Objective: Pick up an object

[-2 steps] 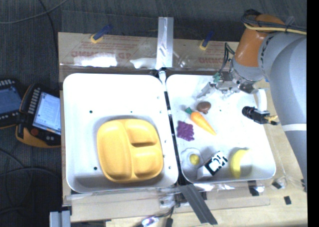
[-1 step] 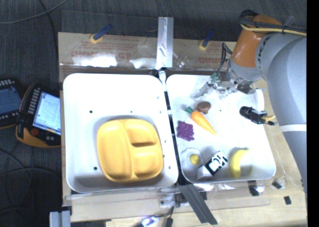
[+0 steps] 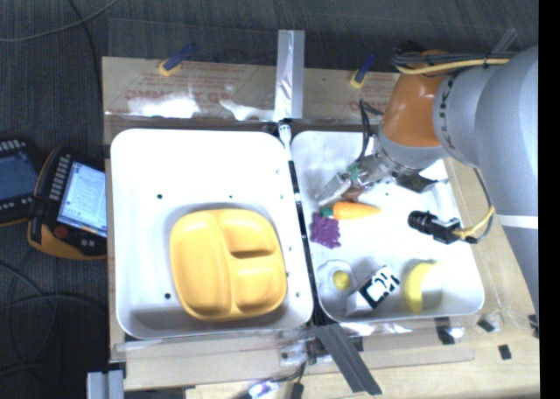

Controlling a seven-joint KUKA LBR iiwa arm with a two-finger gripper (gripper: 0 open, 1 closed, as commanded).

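Observation:
My gripper (image 3: pixel 346 184) reaches down into the right bin (image 3: pixel 464 301) near its upper left, just above an orange carrot (image 3: pixel 356 210). A purple bunch of grapes (image 3: pixel 325 230) lies left of the carrot, by the bin's left wall. Lower in the bin lie a small yellow round piece (image 3: pixel 340 280), a black-and-white block (image 3: pixel 378 288) and a yellow banana-like piece (image 3: pixel 417 285). Something small and brownish sits right at the gripper's tip, too unclear to name.
The left bin (image 3: pixel 140 170) holds a yellow divided plate (image 3: pixel 228 262). A black cylindrical part (image 3: pixel 432 224) with a cable hangs over the right bin's right side. The grey arm with its orange band (image 3: pixel 411 117) covers the upper right.

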